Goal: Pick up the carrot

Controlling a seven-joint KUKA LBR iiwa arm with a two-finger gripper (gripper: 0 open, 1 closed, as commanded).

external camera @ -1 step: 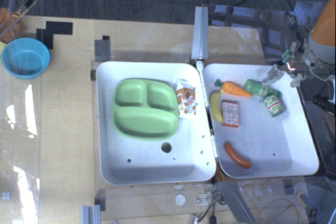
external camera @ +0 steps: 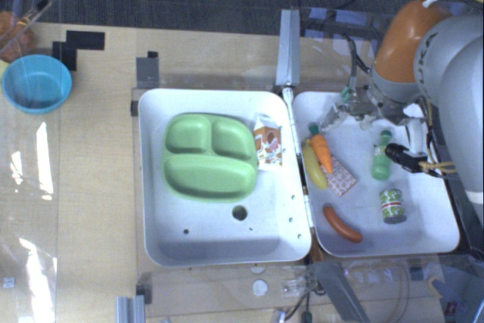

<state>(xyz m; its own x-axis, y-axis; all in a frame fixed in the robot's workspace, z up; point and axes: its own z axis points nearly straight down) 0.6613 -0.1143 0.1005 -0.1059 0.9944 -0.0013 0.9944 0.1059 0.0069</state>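
At upper right of the frame, the arm [external camera: 423, 49] is poised over the right bin [external camera: 446, 238], so the approach step is judged in hand. Whether the gripper [external camera: 344, 113] is spread cannot be told; the carrot [external camera: 323, 152] lies just below it, touching a banana [external camera: 314, 167], so a short descent is called for

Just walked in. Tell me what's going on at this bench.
A grey robot arm reaches in from the right over the right bin, its pincer hanging near the bin's back edge. The carrot it is meant to pick up lies loose in that bin beside a banana, not grasped. A green divided tray sits in the left bin.
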